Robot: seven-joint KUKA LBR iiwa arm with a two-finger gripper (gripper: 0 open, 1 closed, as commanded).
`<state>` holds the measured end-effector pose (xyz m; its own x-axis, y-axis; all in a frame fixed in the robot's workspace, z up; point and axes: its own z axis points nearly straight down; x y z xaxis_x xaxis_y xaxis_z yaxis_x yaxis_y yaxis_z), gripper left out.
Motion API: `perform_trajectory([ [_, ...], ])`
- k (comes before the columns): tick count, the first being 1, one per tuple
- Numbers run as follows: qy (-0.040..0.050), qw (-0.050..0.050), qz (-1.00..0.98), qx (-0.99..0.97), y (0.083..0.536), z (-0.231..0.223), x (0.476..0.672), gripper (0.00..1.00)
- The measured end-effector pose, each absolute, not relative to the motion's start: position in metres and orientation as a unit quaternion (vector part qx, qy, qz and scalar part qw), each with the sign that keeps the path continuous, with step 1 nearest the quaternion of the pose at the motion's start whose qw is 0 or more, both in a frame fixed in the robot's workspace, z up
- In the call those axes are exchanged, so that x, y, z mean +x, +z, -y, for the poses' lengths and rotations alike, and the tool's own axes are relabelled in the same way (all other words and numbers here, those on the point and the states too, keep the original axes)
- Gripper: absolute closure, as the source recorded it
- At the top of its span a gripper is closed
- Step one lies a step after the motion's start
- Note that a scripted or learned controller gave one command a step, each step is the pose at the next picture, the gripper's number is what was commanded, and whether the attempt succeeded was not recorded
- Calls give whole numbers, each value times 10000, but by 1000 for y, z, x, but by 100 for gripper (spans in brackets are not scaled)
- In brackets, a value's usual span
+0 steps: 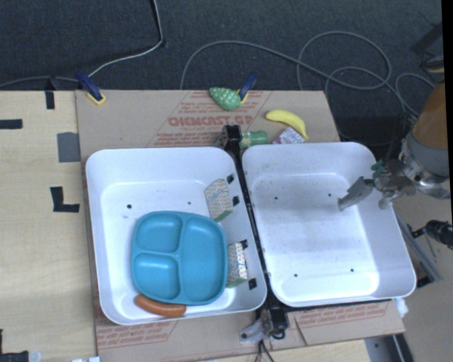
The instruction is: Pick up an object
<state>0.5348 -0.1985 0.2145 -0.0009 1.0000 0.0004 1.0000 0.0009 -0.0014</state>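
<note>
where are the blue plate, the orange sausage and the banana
blue plate [177,256]: camera view, centre divider
orange sausage [160,306]: camera view, middle of its length
banana [287,121]: camera view, middle of its curve

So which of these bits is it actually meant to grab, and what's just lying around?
For the job:
blue plate, left bin
orange sausage
two small packets
pincer, over right bin

Just lying about:
banana
green toy
cables

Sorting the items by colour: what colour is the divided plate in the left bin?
Light blue; the divided plate shows clearly in the camera view.
</note>
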Motion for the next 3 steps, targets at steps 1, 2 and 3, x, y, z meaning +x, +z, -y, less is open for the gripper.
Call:
perform_trajectory([
  [1,-18,-6,7081,-7061,87,123,562,0],
  [2,1,-17,7076,-7066,164,162,629,0],
  [3,8,13,7075,-7067,107,136,610,0],
])
